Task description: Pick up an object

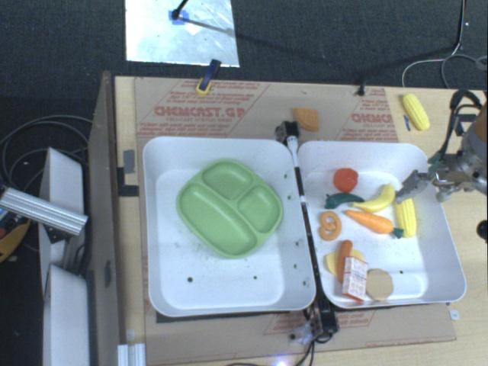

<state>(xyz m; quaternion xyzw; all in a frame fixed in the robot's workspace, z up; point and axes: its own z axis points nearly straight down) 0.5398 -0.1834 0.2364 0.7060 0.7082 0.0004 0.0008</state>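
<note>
Presently, a green divided plate (230,207) is held in the left bin (168,280); beside it, the right bin (442,273) holds tomato (345,178), banana (378,199), carrot (370,221) and corn (406,216). Gripper (419,180) state cannot be told.

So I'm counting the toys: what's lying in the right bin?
In the right bin: a tomato, banana, carrot, corn cob, pretzel, a red-and-white packet and a round biscuit. The packet covers part of a sausage.
</note>
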